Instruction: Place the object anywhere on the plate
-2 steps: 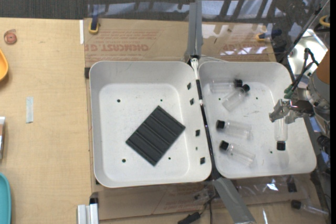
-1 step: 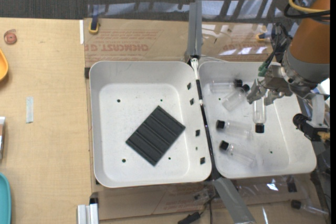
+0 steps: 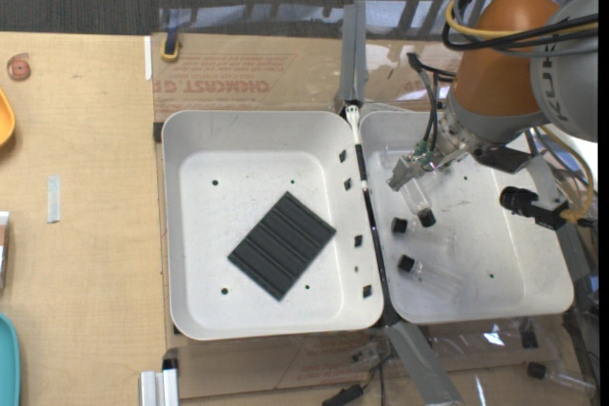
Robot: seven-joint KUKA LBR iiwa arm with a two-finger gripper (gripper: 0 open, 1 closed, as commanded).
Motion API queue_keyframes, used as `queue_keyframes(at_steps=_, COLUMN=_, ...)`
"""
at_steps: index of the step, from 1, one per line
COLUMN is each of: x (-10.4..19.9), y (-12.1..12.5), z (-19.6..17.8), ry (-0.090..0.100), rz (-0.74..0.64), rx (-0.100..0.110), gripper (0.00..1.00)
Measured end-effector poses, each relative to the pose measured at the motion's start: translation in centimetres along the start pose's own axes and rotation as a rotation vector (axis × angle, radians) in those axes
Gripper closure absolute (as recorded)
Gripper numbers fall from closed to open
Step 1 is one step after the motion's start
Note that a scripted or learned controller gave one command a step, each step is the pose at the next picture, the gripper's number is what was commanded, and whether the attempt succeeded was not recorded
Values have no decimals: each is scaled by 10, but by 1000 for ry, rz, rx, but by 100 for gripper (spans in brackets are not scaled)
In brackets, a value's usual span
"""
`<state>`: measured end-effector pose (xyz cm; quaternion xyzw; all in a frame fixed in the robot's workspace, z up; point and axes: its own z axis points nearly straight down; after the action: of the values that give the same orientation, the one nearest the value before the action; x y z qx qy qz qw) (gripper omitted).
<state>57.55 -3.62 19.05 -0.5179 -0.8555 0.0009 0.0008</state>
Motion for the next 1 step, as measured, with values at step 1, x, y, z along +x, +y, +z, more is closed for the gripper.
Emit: queue_keyframes(at_steps=1, x=86, y=-48, z=0, ry=0, rz=-10, rx=1, gripper=100)
